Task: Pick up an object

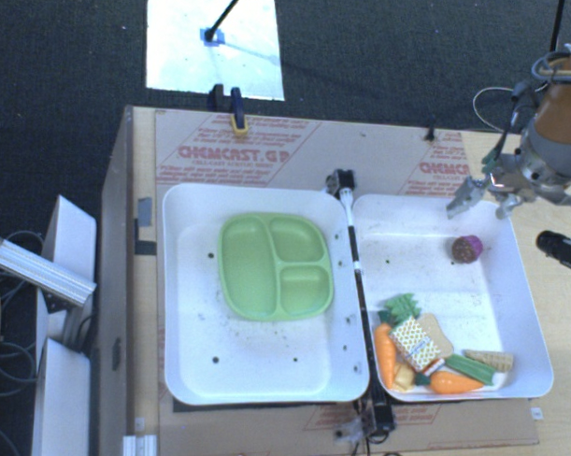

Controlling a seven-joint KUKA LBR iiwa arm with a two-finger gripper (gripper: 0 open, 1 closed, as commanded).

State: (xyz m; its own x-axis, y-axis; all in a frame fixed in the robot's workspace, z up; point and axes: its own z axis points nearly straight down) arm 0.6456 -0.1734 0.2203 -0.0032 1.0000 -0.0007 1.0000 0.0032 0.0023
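Observation:
My gripper (pixel 483 201) hangs over the far right rim of the right bin (pixel 522 277), fingers spread open with nothing between them. A small dark purple round object (pixel 467 248) lies in that bin, a little in front of and below the gripper. At the bin's near end sits a pile of toy food: an orange carrot (pixel 385 353), a green leafy piece (pixel 401 306), a checkered cracker-like piece (pixel 416 341), a green and orange vegetable (pixel 463 373) and a tan wafer (pixel 491 360).
The left bin (pixel 183 359) holds a green divided plate (pixel 274 266). A black-and-white bar (pixel 352 253) runs between the two bins. A clamp (pixel 237 110) sits at the board's far edge. The arm's grey body and orange band (pixel 560 120) stand at the right.

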